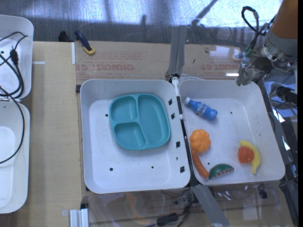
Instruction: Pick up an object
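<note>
The right bin (pixel 265 103) holds a small blue bottle (pixel 201 108) lying at its back left, an orange pumpkin (pixel 200 140) by its left wall, a carrot (pixel 199 165) and a watermelon slice (pixel 221 170) at the front, and a red tomato (pixel 245 155) against a yellow banana (pixel 253 156) at the right. My gripper (pixel 247 74) hangs above the back right corner of this bin, well clear of every object, with nothing seen between its fingers.
The left bin (pixel 90 141) carries a teal divided plate (pixel 139 121). A divider with black clips (pixel 180 126) separates the two bins. Cables (pixel 251 18) loop near the wrist. White gear with black wires (pixel 12 79) sits at the far left.
</note>
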Available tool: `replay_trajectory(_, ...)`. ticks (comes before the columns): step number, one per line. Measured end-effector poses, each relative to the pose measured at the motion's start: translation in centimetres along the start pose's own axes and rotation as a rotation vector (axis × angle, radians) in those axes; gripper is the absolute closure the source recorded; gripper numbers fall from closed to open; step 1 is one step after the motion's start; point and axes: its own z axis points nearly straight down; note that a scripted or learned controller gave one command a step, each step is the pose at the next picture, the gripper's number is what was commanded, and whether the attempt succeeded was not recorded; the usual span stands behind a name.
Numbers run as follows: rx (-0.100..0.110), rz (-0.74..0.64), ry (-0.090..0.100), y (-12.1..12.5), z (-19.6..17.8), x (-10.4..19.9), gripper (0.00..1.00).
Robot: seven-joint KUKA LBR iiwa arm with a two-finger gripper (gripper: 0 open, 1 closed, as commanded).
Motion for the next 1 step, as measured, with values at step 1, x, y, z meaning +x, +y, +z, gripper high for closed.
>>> replay_trajectory(1,-0.002,-0.001,0.000,2.70,-4.85,-1.32,1.00)
